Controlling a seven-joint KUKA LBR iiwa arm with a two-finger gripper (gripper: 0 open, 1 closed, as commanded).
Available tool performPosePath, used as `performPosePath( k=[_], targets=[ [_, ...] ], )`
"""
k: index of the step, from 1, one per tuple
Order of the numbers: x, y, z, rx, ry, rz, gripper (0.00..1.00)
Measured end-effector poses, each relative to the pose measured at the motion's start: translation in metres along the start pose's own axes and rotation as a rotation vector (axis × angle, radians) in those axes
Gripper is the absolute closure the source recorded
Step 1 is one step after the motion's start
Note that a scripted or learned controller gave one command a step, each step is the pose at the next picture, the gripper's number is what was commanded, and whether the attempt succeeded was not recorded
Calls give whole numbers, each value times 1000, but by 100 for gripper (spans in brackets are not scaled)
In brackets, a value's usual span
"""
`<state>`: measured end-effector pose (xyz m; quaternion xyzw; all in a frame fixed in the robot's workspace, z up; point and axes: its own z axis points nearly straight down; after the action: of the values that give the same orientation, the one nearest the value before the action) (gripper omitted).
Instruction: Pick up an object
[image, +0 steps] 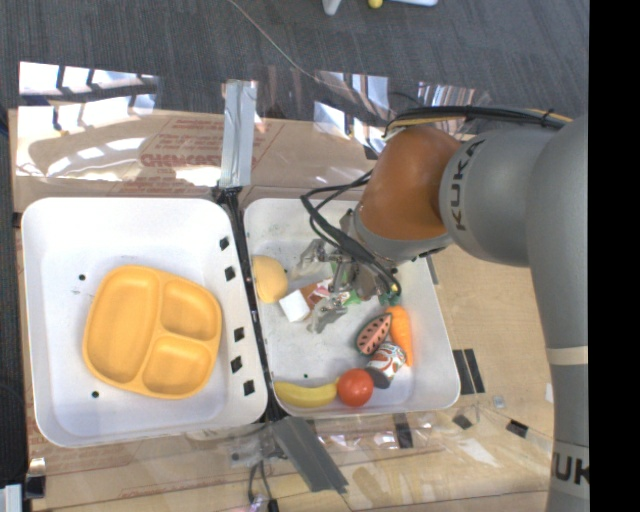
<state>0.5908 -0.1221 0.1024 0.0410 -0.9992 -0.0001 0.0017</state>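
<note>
Far left of your gripper (330, 290): yellow sectioned tray (152, 330) alone in the left bin (40, 300), well apart from the work. Just left of the tool: pale yellow rounded piece (267, 278) and small white block (294, 306), touching each other, the block nearest the fingertips. Gripper low in the right bin (300, 345), over a small red-and-white item (322, 294). Whether it is spread or pinching, you cannot tell; wrist and cables crowd it. Below the tool: banana (305, 394), tomato (355, 387). Right of it: carrot (401, 335), patterned oval piece (374, 333). Judged step: descent onto a target, grasp unconfirmed. Next, close squarely, then lift straight up, clear of neighbours.
</note>
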Motion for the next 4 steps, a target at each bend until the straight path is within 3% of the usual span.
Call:
performPosePath(
  k=[1, 2, 4],
  targets=[
    [-1, 3, -9, -2, 0, -8, 100],
    [-66, 34, -154, 3, -14, -168, 100],
    [-66, 35, -165, 2, -7, -172, 100]
  ],
)
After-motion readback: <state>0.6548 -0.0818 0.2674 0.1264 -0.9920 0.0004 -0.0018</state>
